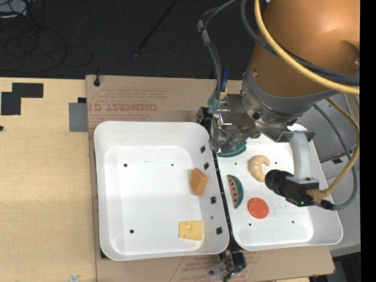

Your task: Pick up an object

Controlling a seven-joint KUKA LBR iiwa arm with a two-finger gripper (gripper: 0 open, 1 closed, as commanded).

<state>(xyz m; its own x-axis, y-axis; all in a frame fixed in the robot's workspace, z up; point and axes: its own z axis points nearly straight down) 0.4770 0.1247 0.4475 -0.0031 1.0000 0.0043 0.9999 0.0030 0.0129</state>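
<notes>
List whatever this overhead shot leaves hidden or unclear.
- Hand: its fingers are hidden under the grey wrist and cables.
- Teal round object: mostly covered by the hand, so its shape is unclear.
- Right white bin: its far end is hidden behind the arm.
- Arm's orange band: cut off by the top edge.

Orange band (305, 34), grey wrist (276, 101), yellow cable (276, 37), perhaps hoses

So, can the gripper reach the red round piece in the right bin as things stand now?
Probably yes. The red round piece lies uncovered in the right bin, apart from the watermelon slice, with the gripper nearby.
</notes>
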